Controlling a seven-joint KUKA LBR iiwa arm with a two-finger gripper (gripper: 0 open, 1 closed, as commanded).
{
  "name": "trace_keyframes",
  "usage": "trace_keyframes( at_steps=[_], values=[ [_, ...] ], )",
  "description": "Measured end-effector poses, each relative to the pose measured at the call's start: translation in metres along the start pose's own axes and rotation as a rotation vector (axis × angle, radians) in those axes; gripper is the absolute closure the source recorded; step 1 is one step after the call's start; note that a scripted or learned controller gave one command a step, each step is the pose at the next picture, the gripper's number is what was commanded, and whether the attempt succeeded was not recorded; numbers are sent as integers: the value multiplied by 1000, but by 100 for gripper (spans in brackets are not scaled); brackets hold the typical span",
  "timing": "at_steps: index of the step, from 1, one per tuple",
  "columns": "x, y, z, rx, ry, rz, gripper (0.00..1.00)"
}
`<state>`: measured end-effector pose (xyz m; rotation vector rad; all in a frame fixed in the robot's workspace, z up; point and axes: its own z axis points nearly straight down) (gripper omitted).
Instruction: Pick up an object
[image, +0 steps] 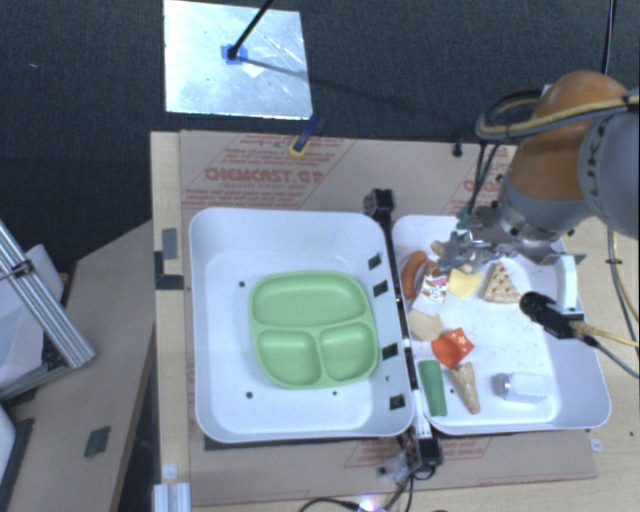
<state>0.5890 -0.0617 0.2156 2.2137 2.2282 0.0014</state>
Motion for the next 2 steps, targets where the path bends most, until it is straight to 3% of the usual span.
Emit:
trace_keyframes(
  at_steps=[1,2],
  values=[
    [-3,-3,-19,-2,0,1,100],
    [1,7,-13,-2,-1,0,100]
  ],
)
